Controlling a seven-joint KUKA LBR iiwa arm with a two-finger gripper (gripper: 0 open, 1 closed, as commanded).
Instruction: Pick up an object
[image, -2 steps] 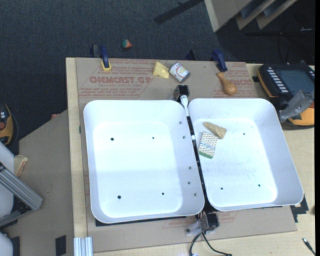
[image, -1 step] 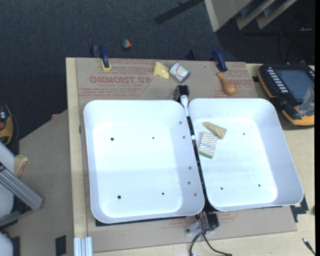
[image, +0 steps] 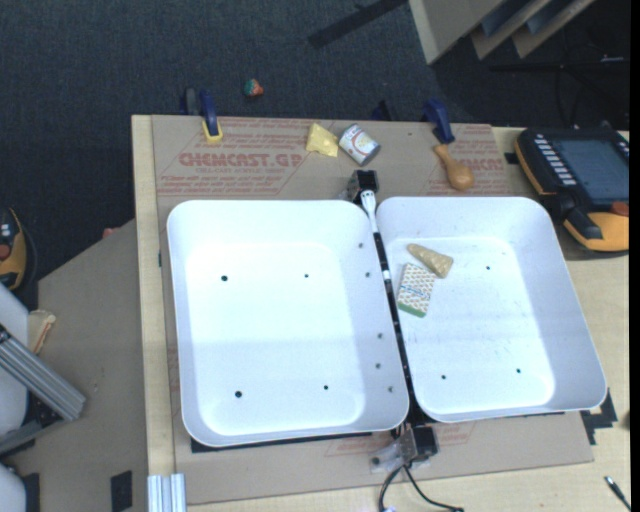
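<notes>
Patterned packet (image: 416, 290) touching tan wedge (image: 430, 260)

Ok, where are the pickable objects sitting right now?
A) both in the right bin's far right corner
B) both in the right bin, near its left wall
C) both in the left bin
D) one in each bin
B: the tan wedge-shaped piece and the patterned packet below it both lie in the right bin, close to its left wall.
</notes>
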